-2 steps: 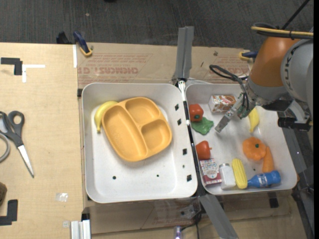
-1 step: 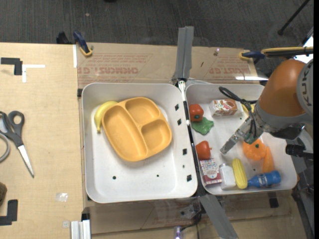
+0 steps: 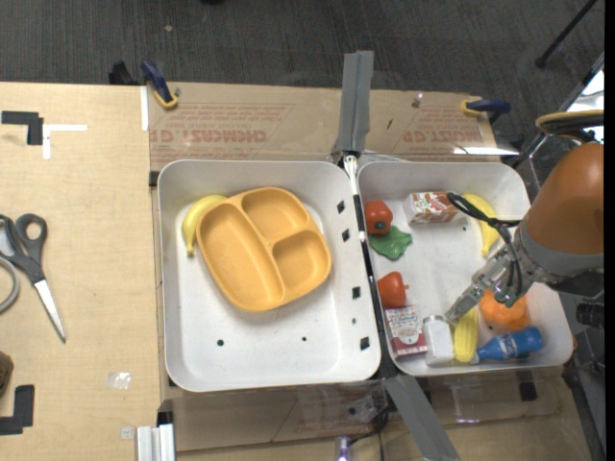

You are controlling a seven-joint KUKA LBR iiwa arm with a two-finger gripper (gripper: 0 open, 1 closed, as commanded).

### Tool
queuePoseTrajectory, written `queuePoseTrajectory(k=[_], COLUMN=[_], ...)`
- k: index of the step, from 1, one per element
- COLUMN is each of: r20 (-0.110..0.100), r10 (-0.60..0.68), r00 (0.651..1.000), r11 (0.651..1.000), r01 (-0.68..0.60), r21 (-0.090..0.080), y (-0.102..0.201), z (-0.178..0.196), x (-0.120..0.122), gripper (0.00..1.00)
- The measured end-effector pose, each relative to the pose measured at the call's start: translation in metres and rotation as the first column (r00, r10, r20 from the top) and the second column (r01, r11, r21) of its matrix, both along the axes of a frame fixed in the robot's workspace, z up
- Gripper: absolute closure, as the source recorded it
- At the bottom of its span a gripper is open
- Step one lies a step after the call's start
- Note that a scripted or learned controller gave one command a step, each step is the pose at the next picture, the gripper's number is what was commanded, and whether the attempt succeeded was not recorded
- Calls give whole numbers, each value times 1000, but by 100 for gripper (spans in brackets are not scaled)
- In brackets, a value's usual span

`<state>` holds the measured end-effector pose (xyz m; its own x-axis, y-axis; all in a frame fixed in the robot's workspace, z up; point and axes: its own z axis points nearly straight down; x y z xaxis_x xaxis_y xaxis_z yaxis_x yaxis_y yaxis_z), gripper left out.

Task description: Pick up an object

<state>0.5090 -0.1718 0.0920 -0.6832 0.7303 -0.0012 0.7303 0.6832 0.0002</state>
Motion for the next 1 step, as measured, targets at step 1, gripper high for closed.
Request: queuePoseTrajectory(k=[1], r20=[3], r10=[-2], r00=[1000], r11=[1000], r01=[2], r21=[0], y=[0], z=[9], x=[1], gripper=[100])
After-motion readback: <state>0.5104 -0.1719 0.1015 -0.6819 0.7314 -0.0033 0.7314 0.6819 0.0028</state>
